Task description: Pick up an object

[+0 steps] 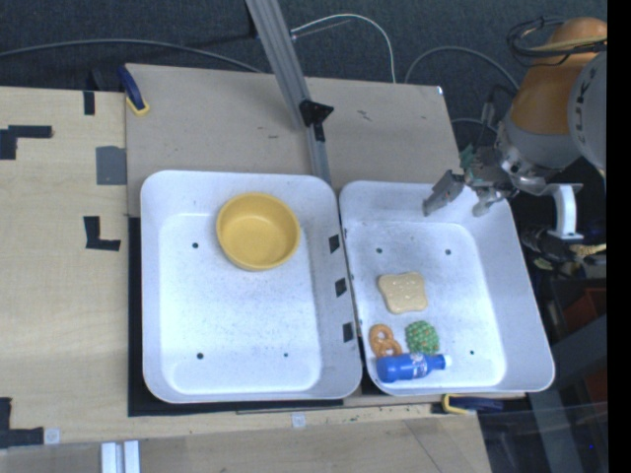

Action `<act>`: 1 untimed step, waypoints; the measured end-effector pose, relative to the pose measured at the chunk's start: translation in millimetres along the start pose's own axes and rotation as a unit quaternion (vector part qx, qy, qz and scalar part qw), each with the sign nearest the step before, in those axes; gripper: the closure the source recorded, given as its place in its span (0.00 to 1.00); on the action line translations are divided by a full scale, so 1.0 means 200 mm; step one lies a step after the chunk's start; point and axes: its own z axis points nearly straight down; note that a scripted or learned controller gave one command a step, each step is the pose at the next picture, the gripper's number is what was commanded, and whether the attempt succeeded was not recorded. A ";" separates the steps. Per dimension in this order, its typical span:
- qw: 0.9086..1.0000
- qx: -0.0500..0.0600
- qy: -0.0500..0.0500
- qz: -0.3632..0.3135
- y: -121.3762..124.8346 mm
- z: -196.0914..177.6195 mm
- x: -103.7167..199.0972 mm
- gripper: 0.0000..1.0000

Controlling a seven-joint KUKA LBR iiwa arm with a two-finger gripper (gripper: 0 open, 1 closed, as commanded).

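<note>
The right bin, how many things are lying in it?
4, all in the right bin, toward its near end: a tan slice at mid-bin, a pretzel and a green piece below it, and a blue bottle by the near wall. None looks hidden.

Grey arm with orange band and a pale metal gripper

The arm (577, 97) has rounded grey housing, and a broad orange band wraps the bulging joint above the wrist, with a second orange patch on the curved shell at the top. Thin dark cables loop around that upper shell. Below the band the wrist narrows into a cluster of dull silver and dark parts. The gripper (461, 198) is light grey metal with two slim fingers (441, 195), their ends darker than the body.
</note>
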 end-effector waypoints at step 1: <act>1.000 0.000 0.000 0.000 0.00 0.00 0.00 0.00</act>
